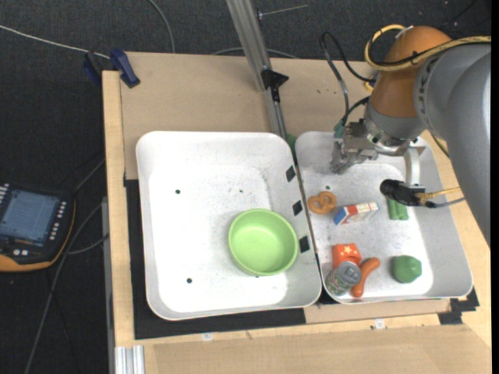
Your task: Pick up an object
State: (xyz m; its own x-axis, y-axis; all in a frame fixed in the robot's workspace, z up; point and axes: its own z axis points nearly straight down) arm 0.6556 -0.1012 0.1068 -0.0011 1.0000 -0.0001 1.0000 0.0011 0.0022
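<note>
While the gripper (343,160) hangs low over the far end of the R bin (448,244), the L bin (156,209) lies well to its left, w/ a green bowl (263,241) in its near-right corner, well apart from the tool. Can't tell how far the gripper is open, nor whether it has hold of anything; the angle hides that.

Pick candidates all sit in the R bin, on the camera side of the tool.
- Closest is a brown ring-shaped obj (321,202), just near-left of the gripper, lying flat, no clear long axis.
- Straight toward the camera from the tool are an orange-red block (345,252) and, just beside it at the near rim, a can (341,277).
- A small red/white/blue box (356,213) is near the tool, long axis approx left-right, right end tipped slightly away.
- An orange sausage-like obj (366,274) rests against the can's right side, long axis diagonal, far end pointing right.
- Right of the tool is a green stick (399,209), long axis running toward/away from the camera.
- Farthest, near-right, is a green rounded obj (406,269), apart from the rest.
</note>
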